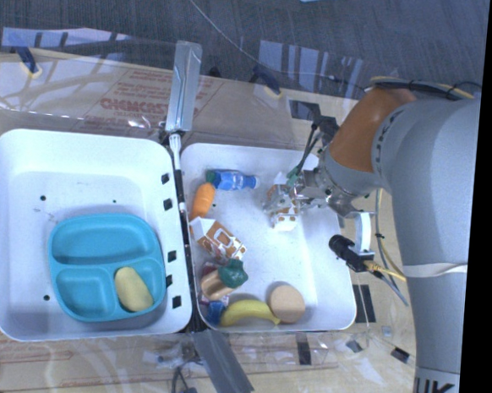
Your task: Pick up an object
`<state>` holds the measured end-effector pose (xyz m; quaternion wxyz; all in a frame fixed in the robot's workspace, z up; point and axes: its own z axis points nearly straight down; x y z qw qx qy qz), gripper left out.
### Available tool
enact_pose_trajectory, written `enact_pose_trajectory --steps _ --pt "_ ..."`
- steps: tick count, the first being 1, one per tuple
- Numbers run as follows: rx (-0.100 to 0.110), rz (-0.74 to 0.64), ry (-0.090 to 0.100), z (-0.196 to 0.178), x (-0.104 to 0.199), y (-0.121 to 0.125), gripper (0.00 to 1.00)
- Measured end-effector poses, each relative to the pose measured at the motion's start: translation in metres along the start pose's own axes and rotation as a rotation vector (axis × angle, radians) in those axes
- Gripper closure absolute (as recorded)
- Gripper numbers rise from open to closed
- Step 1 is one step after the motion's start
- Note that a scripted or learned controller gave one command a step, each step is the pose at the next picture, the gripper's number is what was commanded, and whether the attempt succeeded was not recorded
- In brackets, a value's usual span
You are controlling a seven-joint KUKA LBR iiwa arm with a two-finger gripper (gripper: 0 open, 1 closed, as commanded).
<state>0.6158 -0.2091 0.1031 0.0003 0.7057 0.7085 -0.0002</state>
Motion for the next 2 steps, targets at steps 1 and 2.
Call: enact_pose_trajectory --steps 1,2 --pt "-0.005 0.187 0.0 -0.104 0.035 -0.002 1.0" --pt "0.0 0.24 0.0 -0.132 0.06 0.002 1.0"
